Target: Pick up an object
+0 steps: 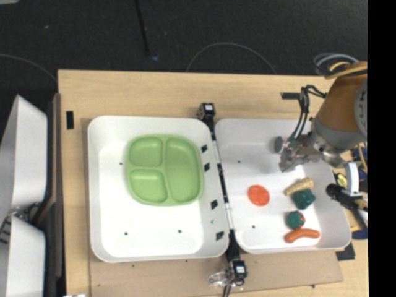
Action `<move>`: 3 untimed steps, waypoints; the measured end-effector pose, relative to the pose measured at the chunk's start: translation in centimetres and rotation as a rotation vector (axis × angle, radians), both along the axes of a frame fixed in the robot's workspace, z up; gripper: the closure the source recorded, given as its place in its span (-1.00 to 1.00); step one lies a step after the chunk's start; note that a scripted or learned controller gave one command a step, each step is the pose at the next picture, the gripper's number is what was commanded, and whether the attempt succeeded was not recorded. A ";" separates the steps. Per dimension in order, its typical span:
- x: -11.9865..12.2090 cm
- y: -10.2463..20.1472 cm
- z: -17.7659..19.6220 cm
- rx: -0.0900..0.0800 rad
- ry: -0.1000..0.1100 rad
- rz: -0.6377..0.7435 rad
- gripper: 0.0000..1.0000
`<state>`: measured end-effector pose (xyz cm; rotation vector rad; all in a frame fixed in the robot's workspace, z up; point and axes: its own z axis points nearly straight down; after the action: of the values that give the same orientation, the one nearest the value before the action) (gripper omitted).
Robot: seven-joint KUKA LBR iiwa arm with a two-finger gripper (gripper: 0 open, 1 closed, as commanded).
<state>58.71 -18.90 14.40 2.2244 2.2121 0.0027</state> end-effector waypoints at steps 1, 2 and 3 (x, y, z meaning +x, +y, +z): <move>-0.5 0.0 4.6 0.000 -0.001 0.001 1.00; -0.3 -0.2 8.4 0.000 -0.002 0.008 1.00; 1.6 4.9 7.7 0.002 0.002 0.012 1.00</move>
<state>60.35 -13.97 22.10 2.2126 2.2278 0.0036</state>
